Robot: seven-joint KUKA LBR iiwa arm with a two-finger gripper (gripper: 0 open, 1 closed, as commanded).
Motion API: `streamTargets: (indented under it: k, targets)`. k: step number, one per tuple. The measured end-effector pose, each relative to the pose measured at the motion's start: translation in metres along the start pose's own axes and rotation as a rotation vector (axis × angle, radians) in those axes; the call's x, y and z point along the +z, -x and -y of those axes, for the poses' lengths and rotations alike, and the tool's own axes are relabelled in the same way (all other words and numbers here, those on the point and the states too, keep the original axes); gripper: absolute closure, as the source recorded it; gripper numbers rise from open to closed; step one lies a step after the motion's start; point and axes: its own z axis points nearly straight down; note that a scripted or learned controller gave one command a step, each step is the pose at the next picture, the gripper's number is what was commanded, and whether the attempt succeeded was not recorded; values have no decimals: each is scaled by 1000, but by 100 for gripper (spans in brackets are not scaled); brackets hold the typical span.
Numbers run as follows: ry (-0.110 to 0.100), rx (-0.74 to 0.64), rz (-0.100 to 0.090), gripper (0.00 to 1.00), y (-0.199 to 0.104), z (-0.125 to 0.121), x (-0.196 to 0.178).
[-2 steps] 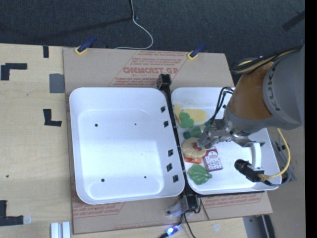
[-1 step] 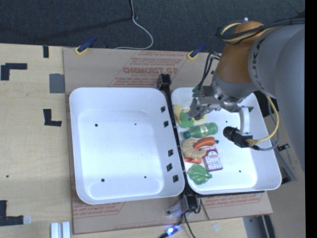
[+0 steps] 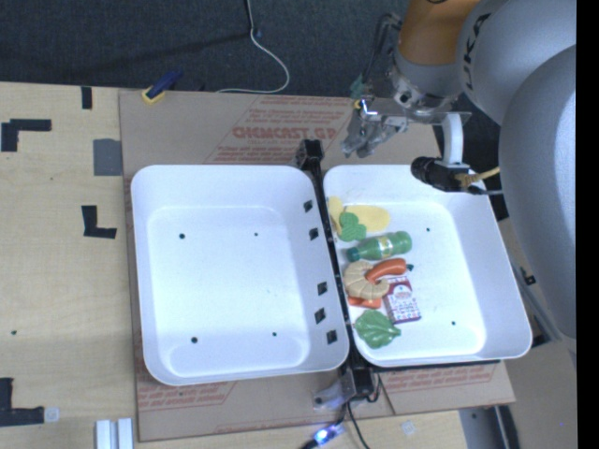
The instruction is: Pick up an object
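1. Arm (image 3: 487, 36): grey, with an orange band above the wrist, enters from the right and top of the view, and is poised over the far edge of the right bin (image 3: 468, 251).
2. End effector (image 3: 363, 138): seen above the cardboard sheet (image 3: 271, 124) just beyond the right bin's far-left corner, near the black clip (image 3: 310, 152) between the bins. How far it is open cannot be told; the tip is small and blurred. Nothing is visibly held by it.
3. Right bin contents, clustered along its left wall:
   - yellow piece (image 3: 370, 217) at the far end, with a small green leafy item (image 3: 350, 225) on its left side;
   - green bottle (image 3: 384, 247) lying on its side just nearer;
   - orange-red piece (image 3: 386, 270) over a tan item (image 3: 360, 283);
   - small red and white packet (image 3: 401, 303);
   - green leaf-shaped item (image 3: 376, 327) nearest the camera.
4. All of these objects rest on the bin floor, well apart from the end effector.
5. Left bin (image 3: 225, 269): white, shallow, touching the right bin along a row of black clips.
6. Surface (image 3: 56, 251): light wood with black tape marks on the left; a white cable (image 3: 267, 50) crosses the dark area at the far side.
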Motion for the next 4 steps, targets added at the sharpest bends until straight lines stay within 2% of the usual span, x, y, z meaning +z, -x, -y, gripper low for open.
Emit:
streamTargets:
  k: [1,2,3,4]
  targets:
    - [-26,8,0,100,15,50,90]
    - [2,-1,-2,100,-34,3,-35]
    - [-11,3,-2,100,-48,54,-74]
    - [-13,4,-1,100,-51,86,-96]
